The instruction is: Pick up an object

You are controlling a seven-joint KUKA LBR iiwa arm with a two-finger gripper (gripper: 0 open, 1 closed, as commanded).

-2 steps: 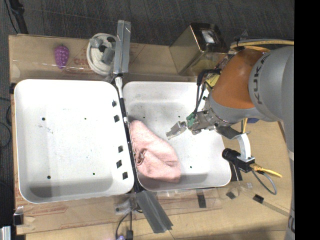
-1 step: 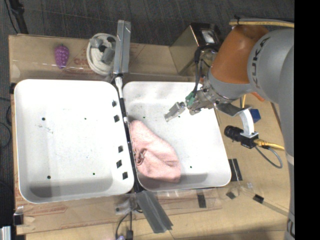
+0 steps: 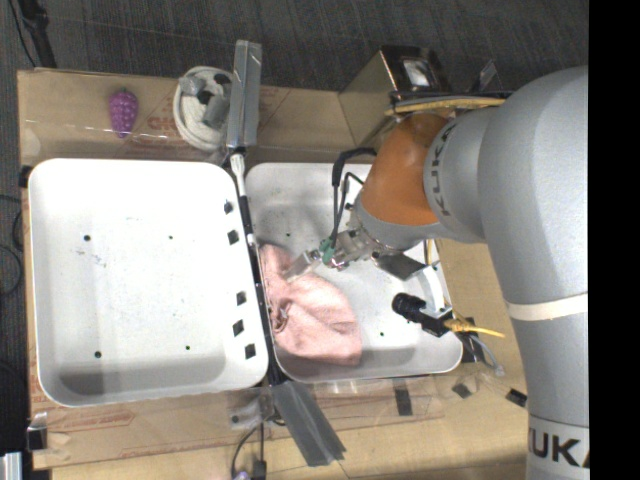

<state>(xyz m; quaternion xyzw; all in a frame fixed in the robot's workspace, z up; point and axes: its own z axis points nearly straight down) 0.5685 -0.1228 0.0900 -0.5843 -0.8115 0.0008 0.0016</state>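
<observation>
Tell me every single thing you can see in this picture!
Left bin: one, white, left on the bench.
Right bin: one, white, right beside the left bin.
Cloth: one, pink, crumpled in the right bin against its left wall.
Small lump: one, purple, on the bench behind the left bin.
Round thing: one, whitish, on the bench beside the lump.
Arm: one, grey with an orange band, reaching in from the right.
Gripper: one, over the right bin at the cloth's upper edge.

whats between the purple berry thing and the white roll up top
Nothing in the camera view: just bare brown bench between the purple thing and the white roll.
</observation>
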